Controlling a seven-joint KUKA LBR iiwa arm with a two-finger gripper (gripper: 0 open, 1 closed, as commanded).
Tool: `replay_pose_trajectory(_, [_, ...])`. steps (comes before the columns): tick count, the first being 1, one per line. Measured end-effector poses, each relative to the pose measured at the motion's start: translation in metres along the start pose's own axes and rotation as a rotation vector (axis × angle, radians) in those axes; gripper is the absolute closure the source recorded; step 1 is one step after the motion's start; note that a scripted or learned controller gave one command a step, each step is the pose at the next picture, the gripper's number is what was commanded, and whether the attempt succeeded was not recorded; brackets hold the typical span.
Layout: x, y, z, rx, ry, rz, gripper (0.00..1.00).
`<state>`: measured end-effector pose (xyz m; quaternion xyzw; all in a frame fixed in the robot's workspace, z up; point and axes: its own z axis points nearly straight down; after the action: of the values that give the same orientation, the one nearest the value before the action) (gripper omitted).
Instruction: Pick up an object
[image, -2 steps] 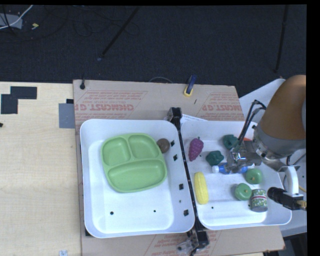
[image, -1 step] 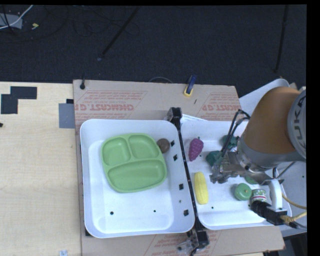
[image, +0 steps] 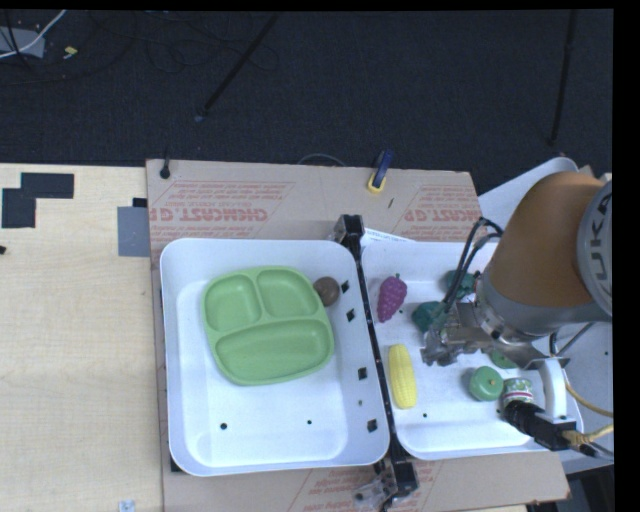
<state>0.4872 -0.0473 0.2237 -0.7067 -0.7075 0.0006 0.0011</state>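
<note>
In the right bin: the claw (image: 440, 350) is seen low over the white floor, under the orange-banded arm (image: 545, 245).
Claw state: cannot be told, since the tip is dark and partly hidden.
Teal object (image: 428, 315): just above the claw, close to touching.
Corn cob (image: 401, 375): just left of the claw, lying apart.
Purple grapes (image: 391, 297): up and left of the claw.
Green round object (image: 487, 383): just right of and below the claw.
Green divided plate (image: 268, 325): well left, in the left bin (image: 190, 430), a brown ball (image: 327, 290) touching its rim.
</note>
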Motion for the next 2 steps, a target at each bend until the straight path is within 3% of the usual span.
replay_pose_trajectory(1, [0.01, -0.017, 0.0, 0.003, 0.001, 0.0, 1.0])
replay_pose_trajectory(2, [-0.001, -0.01, 0.005, 0.001, -0.001, 0.003, 1.0])
